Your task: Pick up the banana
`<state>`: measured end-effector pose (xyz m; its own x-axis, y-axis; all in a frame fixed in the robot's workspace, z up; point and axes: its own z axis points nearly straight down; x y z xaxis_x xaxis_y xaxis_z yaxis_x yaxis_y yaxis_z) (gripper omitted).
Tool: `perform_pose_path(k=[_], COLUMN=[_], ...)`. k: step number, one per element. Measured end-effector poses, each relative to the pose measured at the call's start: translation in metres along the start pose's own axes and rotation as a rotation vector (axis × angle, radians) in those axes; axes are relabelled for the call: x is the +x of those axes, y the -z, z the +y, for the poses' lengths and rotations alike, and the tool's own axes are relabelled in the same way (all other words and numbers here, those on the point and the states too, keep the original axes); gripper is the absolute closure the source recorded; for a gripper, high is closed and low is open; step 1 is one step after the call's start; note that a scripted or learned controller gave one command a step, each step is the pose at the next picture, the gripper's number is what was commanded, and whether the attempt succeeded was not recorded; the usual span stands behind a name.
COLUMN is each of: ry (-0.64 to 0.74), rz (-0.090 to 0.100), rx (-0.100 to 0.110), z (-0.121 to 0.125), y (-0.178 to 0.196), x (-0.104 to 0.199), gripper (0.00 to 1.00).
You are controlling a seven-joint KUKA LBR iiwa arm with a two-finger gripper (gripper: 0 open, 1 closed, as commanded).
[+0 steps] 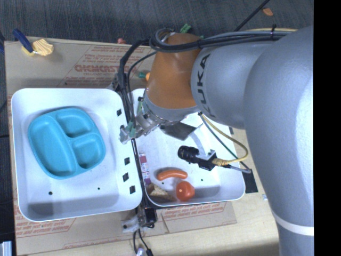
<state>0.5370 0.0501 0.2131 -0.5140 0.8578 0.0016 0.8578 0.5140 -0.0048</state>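
Observation:
My gripper (129, 132) sits low over the left rim of the right bin (232, 188), by the divider between the two bins. The orange wrist band and the grey arm cover most of that bin's far and middle part, hiding whatever lies beneath. In the near part of the right bin I see an orange-red sausage-shaped piece (171, 174), a red tomato-like ball (184, 191) and a brown piece (160, 194). None of them touches the gripper.
The left bin (21, 159) holds a blue divided plate (65, 141). On the cardboard at the far left lies a small yellow item (42, 48) with a blue handle. Black cables run down from the wrist along the divider.

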Motion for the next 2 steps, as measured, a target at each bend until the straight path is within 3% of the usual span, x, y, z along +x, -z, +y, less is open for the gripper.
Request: perform_pose_path(k=[1, 2], ry=[-0.246, -0.243], rz=[0.001, -0.002], rx=[0.002, -0.006], z=[-0.022, 0.057], y=[-0.074, -0.12], x=[0.083, 0.104], gripper=[1.0, 1.0])
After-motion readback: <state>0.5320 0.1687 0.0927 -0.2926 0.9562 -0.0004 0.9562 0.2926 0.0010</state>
